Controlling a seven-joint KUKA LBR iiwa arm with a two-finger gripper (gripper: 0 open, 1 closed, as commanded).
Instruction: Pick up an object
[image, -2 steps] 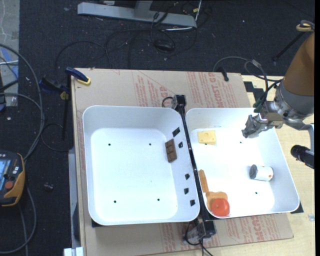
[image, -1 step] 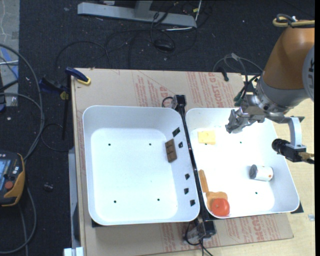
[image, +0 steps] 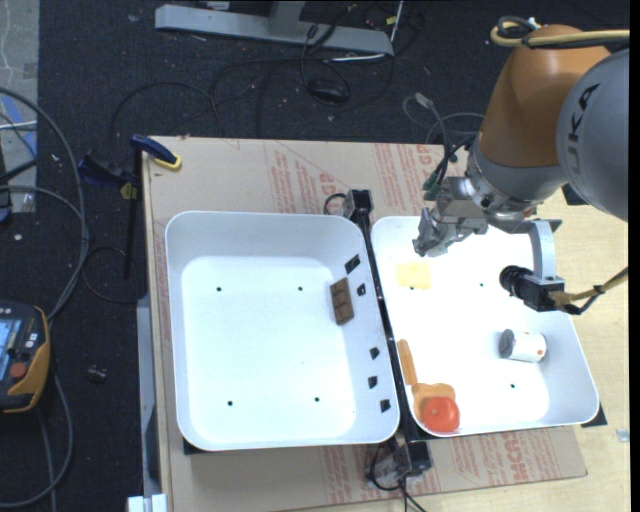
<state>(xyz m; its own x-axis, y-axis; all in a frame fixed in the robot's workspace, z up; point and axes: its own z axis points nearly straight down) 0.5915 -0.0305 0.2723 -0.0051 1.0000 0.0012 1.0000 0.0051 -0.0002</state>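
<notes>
The gripper (image: 436, 240) is seen over the far left part of the right bin (image: 575, 385); nothing can be made out between its fingers, and whether they are parted or closed cannot be told. The yellow pad (image: 414, 276), taken here as the likeliest target, lies flat on the bin floor just beside the gripper, at about seven o'clock from it. It looks nearly square, so no long axis need be matched. A short descent toward seven o'clock is judged to be all that is called for. The other pieces lie farther off: the white cylinder (image: 522, 346) at about four o'clock, its axis running roughly three to nine, and the red-and-orange toy (image: 432, 402) at six o'clock, against the near left wall. A brown block (image: 342, 300) lies in the left bin (image: 180, 235).
</notes>
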